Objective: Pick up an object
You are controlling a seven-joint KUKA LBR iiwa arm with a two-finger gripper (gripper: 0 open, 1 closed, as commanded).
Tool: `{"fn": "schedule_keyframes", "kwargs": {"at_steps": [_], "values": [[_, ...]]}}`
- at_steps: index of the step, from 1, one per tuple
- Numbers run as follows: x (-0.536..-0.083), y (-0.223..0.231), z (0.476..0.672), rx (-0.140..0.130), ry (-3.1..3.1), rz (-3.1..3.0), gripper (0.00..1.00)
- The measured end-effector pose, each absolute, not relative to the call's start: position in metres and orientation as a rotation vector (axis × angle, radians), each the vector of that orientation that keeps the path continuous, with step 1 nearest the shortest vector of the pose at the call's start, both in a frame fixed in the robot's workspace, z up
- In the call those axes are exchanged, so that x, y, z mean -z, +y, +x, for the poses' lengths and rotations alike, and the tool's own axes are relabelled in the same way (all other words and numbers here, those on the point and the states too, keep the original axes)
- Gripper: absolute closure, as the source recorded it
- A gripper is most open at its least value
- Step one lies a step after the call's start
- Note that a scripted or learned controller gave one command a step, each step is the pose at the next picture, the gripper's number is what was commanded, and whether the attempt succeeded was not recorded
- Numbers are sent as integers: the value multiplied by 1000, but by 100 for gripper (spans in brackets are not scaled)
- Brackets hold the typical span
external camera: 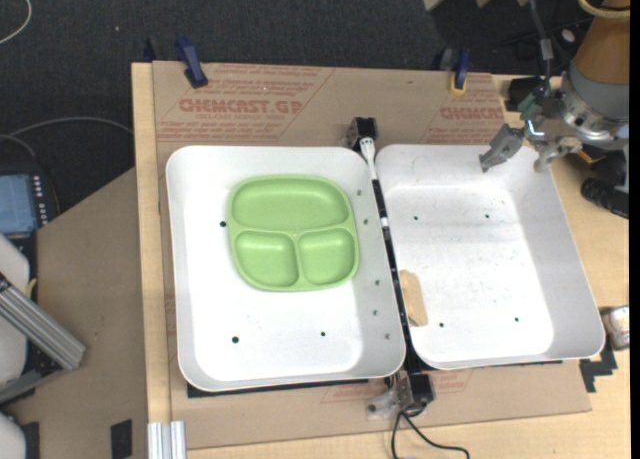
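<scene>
A light green divided plate (pixel 294 232) with three compartments lies in the left bin (pixel 200 337). A small tan wooden block (pixel 413 298) rests at the left edge of the right bin (pixel 520 277). My gripper (pixel 522 149) hangs above the far right corner of the right bin, well away from the block. Its two fingers are spread apart and hold nothing.
Both bins sit on a brown cardboard sheet (pixel 250 102) held by blue clamps (pixel 191 62) at the back. A black bracket (pixel 364 132) sits between the bins at the far side. Cables (pixel 415 417) run off the front edge.
</scene>
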State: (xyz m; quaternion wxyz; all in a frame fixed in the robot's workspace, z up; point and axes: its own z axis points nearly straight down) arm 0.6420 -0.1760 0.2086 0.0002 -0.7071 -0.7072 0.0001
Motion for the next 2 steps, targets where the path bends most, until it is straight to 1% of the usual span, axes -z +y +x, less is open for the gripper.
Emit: {"fn": "schedule_keyframes", "kwargs": {"at_steps": [1, 2], "values": [[-382, -141, 603, 18, -2238, -2228, 0], [-476, -167, 544, 10, -2226, -2236, 0]]}}
